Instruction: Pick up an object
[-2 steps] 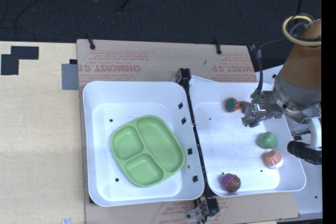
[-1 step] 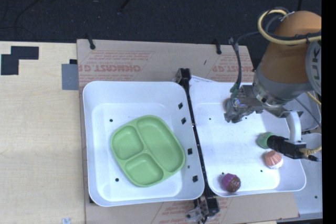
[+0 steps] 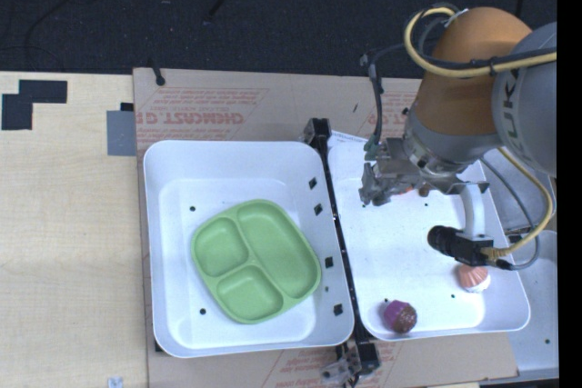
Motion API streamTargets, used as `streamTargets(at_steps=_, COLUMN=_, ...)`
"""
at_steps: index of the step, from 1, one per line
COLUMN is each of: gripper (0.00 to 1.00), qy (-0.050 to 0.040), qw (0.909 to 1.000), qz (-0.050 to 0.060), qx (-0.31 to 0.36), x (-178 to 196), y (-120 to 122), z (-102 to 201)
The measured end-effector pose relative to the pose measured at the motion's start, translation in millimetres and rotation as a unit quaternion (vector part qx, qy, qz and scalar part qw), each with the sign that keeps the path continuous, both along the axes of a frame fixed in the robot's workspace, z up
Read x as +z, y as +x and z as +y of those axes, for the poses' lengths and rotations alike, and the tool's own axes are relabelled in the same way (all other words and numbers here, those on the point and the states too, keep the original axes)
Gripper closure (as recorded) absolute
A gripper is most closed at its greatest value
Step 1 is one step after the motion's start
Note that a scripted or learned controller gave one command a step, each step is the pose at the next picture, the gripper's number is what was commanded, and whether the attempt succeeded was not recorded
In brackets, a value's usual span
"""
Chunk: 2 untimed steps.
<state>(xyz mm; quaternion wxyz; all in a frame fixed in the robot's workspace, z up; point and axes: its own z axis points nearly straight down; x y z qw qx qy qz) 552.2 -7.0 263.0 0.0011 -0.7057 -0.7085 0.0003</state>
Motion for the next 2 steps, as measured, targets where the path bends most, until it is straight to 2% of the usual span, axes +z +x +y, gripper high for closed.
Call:
streamTargets(at_steps=1, gripper=1.00, qy=0.0001, qw=1.0000, qz=0.001, qx=0.000, x=-1.4, y=4.8, z=46.9)
streamTargets(at_steps=2, gripper=1.00, qy=-0.0004, qw=1.0000, qz=0.001, qx=0.000, x=-21.4, y=16.4, z=90.9)
